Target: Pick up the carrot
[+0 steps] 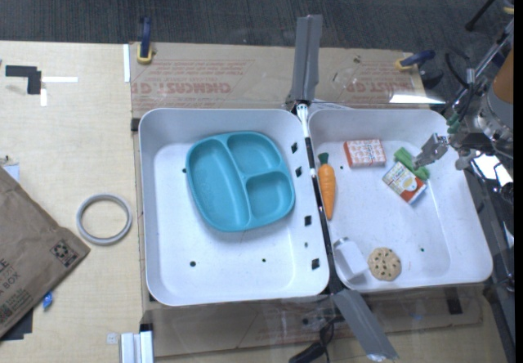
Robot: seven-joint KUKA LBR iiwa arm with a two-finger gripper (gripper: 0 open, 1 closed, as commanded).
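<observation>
Camera view shows the carrot (327,188) lying lengthwise against the right bin's (458,267) left wall, leafy end up, well left of the gripper (435,149), whose grip is unclear.

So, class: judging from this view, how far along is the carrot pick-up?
Nothing looks done yet: the carrot lies in the right bin against its left wall. The gripper is at the bin's far right, near the small carton, apart from the carrot. Reaching, grasping and lifting all remain.
</observation>
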